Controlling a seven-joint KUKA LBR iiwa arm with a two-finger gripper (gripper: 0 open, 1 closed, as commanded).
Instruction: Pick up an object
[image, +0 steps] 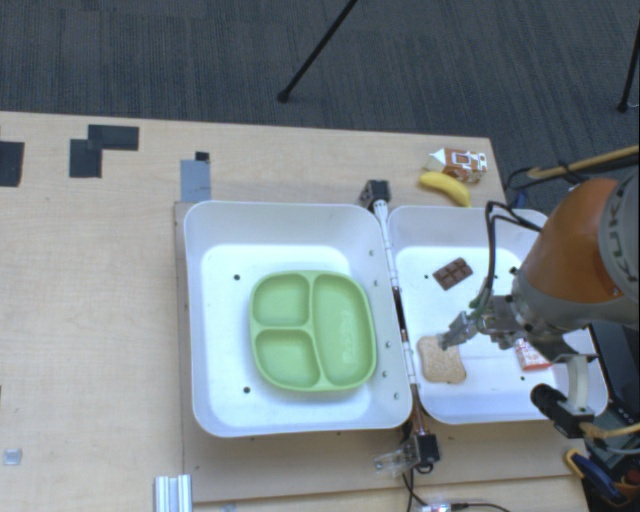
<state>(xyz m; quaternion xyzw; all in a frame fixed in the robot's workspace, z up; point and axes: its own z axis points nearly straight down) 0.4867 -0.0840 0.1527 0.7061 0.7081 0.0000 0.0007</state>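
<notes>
Looming largest at three o'clock, the grey arm with its glossy orange band (570, 250) reaches in over the right-hand white bin (480, 400). To its left, at the centre, sits the left-hand white bin (215, 330), shallow with rounded corners, and inside it a pale green plastic plate (312, 332) with three moulded compartments, smooth and matte.

Next in size, the gripper (456, 338) hangs low over the right-hand bin, its dark metal fingers (466, 324) pointing toward eight o'clock and spread apart, with nothing between them. Just below the tips, at five o'clock of the scene, lies a slice of toast (441, 361), tan, flat and rough-looking, with a browner crust. It looks like the likely target.

At one o'clock in that bin rests a small brown chocolate piece (454, 272), flat and scored into squares. Beyond the bins, on the pale wooden bench, lies a yellow banana (444, 187).

By my reading the pick is barely begun: the approach is made, while closing and lifting remain.
</notes>
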